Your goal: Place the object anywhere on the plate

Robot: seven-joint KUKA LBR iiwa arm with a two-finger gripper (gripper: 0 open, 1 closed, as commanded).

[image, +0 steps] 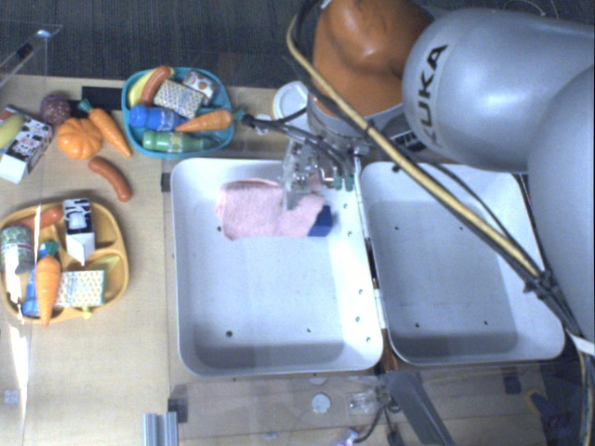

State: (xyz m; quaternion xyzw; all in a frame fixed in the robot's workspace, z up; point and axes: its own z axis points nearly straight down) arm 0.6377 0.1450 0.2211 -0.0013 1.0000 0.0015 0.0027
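A pink plate (253,210) is lying at the far side of the left bin (270,333), with a small blue object (321,221) sitting at the plate's right edge. It looks light and rigid; gripping across its short sides should suit. The tool (302,186) is hovering just above the object; I cannot tell its spread.

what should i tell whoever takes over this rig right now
Gripper: down in the left bin, at the far right end of the pink plate; whether it is open or shut cannot be told.
Object: a small blue block lies at the plate's right edge, just beside the gripper; a hold on it cannot be confirmed.
Done: arm is at the plate.
Left: confirm the block rests on the plate, then withdraw.
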